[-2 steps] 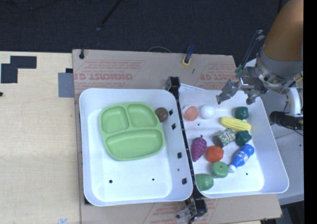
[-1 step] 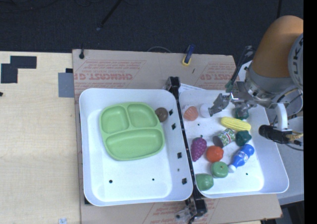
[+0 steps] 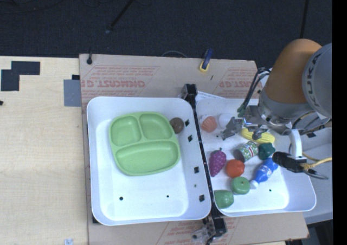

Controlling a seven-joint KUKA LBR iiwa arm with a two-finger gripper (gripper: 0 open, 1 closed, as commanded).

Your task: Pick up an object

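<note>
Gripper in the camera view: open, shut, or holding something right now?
Gripper: cannot be told; it sits low over the right bin, near the peach-coloured fruit, with nothing visibly held.

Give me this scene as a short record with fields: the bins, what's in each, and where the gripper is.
left bin: green divided plate, small brown ball beside its right edge
right bin: purple grapes, red tomato, two green fruits, blue bottle, peach-coloured fruit, small can, yellow item
gripper: low over right bin's upper part, near the yellow item
held object: none visible between the fingers
</note>
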